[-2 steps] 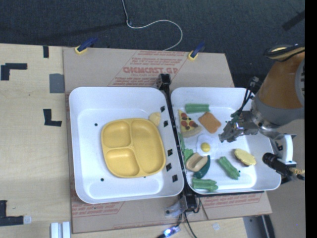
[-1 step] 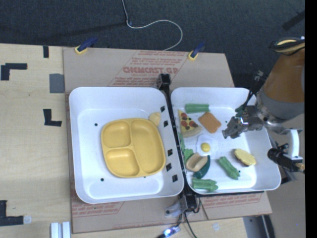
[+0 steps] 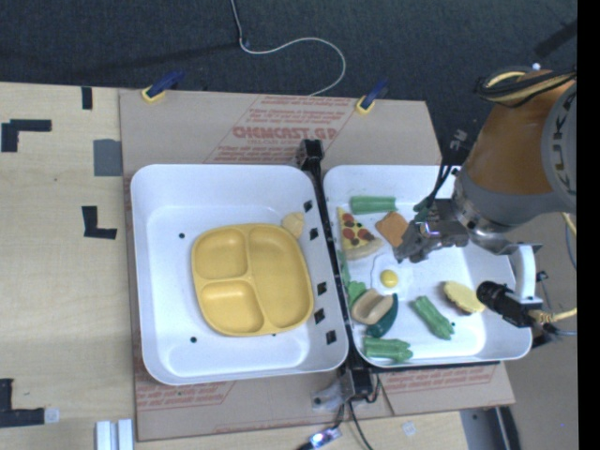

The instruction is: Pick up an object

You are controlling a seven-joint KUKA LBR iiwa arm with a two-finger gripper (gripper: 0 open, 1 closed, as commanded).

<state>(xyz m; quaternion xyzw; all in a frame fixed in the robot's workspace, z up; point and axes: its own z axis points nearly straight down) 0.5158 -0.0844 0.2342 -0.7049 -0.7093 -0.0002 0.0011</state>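
Poised over the fried egg (image 3: 388, 277) in the right bin (image 3: 497, 350): gripper (image 3: 413, 247), finger state impossible to tell. Probably light, rigid, slippery plastic; best pinched across the flat edges.

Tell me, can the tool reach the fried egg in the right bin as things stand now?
Probably yes. The tool hangs just above and right of the fried egg, and nothing covers the egg. The pizza slice and the bun lie close beside it.

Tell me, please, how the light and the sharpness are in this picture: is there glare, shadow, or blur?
Camera view: even, soft light; the white bins are bright but keep detail; the yellow plate casts a faint shadow; the gripper and the small toy foods look slightly soft; the floor above stays dark.
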